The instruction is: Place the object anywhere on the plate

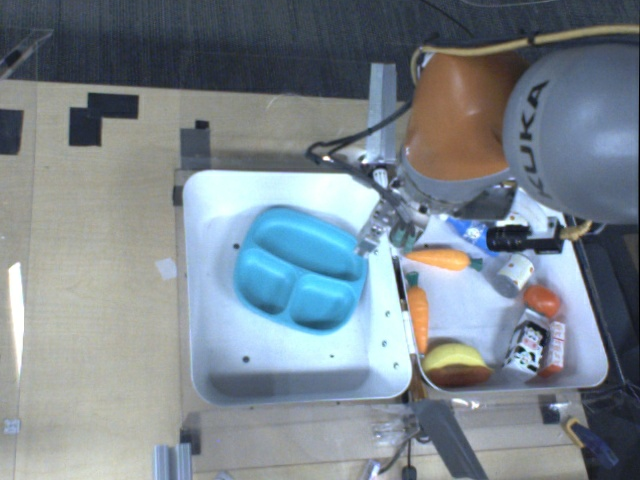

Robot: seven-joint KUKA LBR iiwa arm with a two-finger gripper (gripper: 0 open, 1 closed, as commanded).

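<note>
Gripper [385,223] above the bins' shared wall beside the plate [298,268], its grasp unreadable; carrots [437,259] look light, rigid, smooth, best pinched across mid-length.

The left bin [205,298] has open white floor along its left wall, near edge and far-left corner; a blue divided plate [298,268] fills its middle. The grey and orange arm [470,118] blocks the far end of the rim between the bins. The right bin [590,353] is crowded: two carrots [419,316], a mango-like fruit [457,362], a small carton [524,348], a tomato [541,299].
</note>
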